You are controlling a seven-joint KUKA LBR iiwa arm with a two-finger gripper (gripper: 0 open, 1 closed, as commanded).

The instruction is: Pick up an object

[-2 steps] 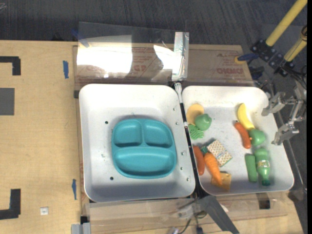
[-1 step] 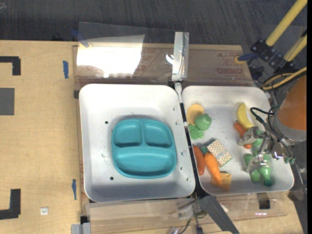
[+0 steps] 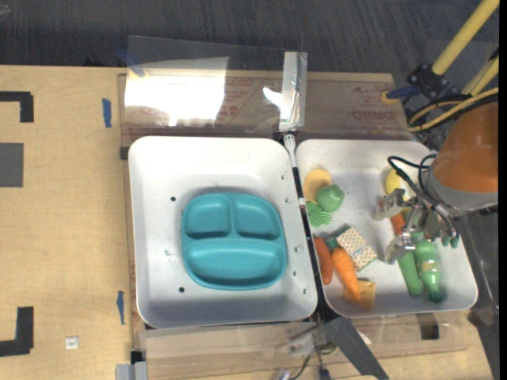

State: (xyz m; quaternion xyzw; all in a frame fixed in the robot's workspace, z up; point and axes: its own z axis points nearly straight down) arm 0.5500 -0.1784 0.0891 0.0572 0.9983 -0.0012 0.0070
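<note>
Orange-banded arm is reaching in over the right bin's (image 3: 372,153) right edge, wrist pointing down, gripper (image 3: 412,228) low just above the green bottle (image 3: 420,267) near that edge; honestly can't tell from here whether it's got anything

Dark grey carpet (image 3: 238,6) beyond pale wooden bench (image 3: 55,236).

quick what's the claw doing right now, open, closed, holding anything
Claw: down in the right bin just above the green bottle; whether it holds anything cannot be told from this view.
</note>
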